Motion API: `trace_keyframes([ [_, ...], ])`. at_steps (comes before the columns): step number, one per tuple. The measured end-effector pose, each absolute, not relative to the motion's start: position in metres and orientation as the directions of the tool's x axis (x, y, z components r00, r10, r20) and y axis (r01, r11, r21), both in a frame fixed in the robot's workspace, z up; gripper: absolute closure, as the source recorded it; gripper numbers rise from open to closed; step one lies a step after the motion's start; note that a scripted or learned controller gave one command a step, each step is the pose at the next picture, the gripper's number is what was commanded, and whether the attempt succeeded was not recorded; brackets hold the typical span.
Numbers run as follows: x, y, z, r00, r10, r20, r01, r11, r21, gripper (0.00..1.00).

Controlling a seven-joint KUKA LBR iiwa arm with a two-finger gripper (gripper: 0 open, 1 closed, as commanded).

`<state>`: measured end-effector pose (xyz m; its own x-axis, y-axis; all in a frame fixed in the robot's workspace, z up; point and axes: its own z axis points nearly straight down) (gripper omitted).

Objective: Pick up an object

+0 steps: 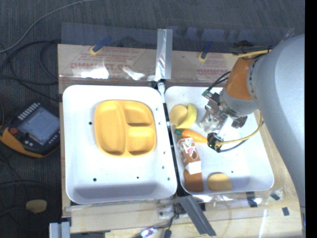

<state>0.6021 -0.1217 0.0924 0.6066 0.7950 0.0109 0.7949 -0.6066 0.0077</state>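
Observation:
The right bin (250, 170) holds a yellow pear-like fruit (182, 114), an orange carrot-shaped piece (194, 135), a brown bottle with a red and white label (191, 163) and a tan bun (219, 181). My gripper (212, 124) hangs low in that bin, just right of the yellow fruit and above the carrot's right end. Nothing shows between its fingers. The orange wrist band (238, 81) sits above it.
The left bin (79, 177) carries a yellow divided tray (125, 127). A metal divider (168, 133) separates the bins. My grey arm (287, 103) covers the right bin's far right side. A pendant (34, 128) and cables lie on the floor to the left.

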Motion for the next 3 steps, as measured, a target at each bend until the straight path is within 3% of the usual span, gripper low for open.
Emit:
trace_keyframes([
  [1,0.572,-0.089,0.183,0.384,0.923,-0.002,0.923,-0.384,-0.003,0.00],
  [2,0.572,-0.128,0.247,0.803,0.595,-0.006,0.595,-0.803,0.000,0.00],
  [3,0.615,-0.166,0.256,0.859,0.512,-0.006,0.512,-0.859,0.000,0.00],
])
